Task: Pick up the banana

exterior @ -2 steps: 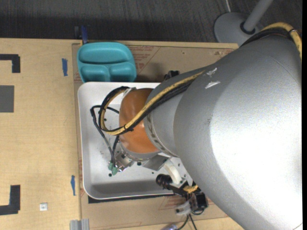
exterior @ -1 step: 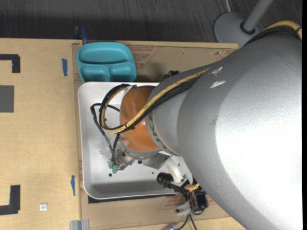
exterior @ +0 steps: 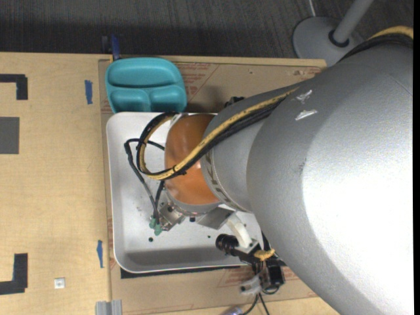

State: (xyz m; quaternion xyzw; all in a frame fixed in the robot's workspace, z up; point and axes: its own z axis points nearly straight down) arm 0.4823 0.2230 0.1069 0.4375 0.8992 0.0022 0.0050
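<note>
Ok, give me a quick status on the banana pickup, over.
Arm low over the white bin, covering most of it. Banana hidden from this camera. Teal tray sits at the bin's far edge.

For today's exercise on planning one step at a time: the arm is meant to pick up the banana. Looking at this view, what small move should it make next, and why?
Probably a short lift straight up. The arm hangs low over the white bin, its orange band and wrist covering most of the floor, so I cannot see a banana or the claw's state. Rising would uncover the bin before any grasp is tried or judged.
</note>
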